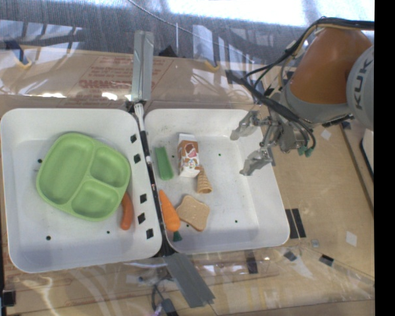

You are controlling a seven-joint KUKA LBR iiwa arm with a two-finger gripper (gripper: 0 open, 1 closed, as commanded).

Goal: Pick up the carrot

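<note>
Two shallow white bins sit side by side on the bench, divided by a central rim.

Left bin (pixel 20 242): holds a green divided plate (pixel 83 175) with three compartments, lying flat toward the bin's 9 o'clock side. At the plate's 4 o'clock, touching or just beside its rim, lies a small orange-red sausage-shaped piece (pixel 126 212), roughly upright in the view.

Right bin (pixel 266 209): holds five items, listed from the divider outward.
- Green stick (pixel 163 162), short and rounded, near the divider at the bin's 10 o'clock.
- Carrot (pixel 169 214), the task's thing: orange, tapered body, narrow tip toward 11 o'clock, dark green stub at its 5 o'clock end. It lies against the divider wall in the bin's 7 o'clock corner, slightly tilted.
- Toast slice (pixel 193 212), tan with a darker crust, just beside the carrot at its 3 o'clock, apparently touching it.
- Small carton (pixel 189 155), white with red-brown print, near the bin's centre at 12 o'clock of the toast.
- Ice-cream cone (pixel 203 180), tan, at the carton's 5 o'clock, touching or just beside it.

Gripper (pixel 252 147): over the bin's 3 o'clock rim, well apart from the carrot. Its two fingers (pixel 257 160) stand spread wide, with nothing between them and touching no item. Behind it, at 2 o'clock, rise the cabled wrist and the orange band (pixel 329 64).
</note>
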